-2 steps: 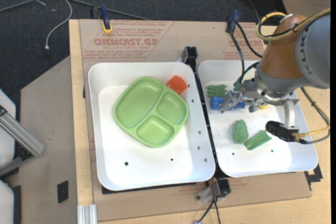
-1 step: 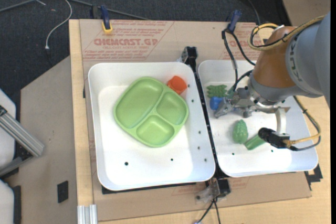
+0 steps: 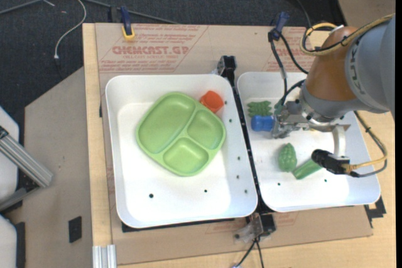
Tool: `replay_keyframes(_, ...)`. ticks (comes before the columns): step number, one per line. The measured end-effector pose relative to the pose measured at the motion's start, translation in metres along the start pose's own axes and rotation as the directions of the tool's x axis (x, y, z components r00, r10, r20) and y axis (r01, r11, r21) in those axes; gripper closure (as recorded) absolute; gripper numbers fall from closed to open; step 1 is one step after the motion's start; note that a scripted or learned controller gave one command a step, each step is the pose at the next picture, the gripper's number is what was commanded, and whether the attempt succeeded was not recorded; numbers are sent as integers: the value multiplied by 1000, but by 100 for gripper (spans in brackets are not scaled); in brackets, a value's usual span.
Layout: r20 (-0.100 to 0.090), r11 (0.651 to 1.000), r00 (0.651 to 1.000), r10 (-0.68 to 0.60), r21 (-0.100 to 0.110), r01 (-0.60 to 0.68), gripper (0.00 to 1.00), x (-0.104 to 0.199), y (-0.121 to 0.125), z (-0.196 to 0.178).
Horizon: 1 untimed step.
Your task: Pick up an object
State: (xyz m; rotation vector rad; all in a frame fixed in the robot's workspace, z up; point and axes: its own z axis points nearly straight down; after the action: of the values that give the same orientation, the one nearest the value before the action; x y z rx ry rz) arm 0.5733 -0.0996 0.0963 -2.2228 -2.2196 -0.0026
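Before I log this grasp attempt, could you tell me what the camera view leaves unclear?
- Pincer: whether it grips anything is hidden by the wrist above it.
- Blue object: its right side is covered by the pincer, so contact is uncertain.
- Orange object: its lower edge is hidden behind the green divided plate.

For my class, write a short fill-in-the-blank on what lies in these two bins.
1. The green divided plate lies in the ____ bin.
2. The small object touching the plate's far edge is ____ in colour.
3. The blue object lies in the ____ bin.

Missing words: left; orange; right
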Motion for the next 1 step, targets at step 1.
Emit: replay_keyframes(1, 3, 1000, 1000, -2, -6, 2, 100, -4, 11, -53)
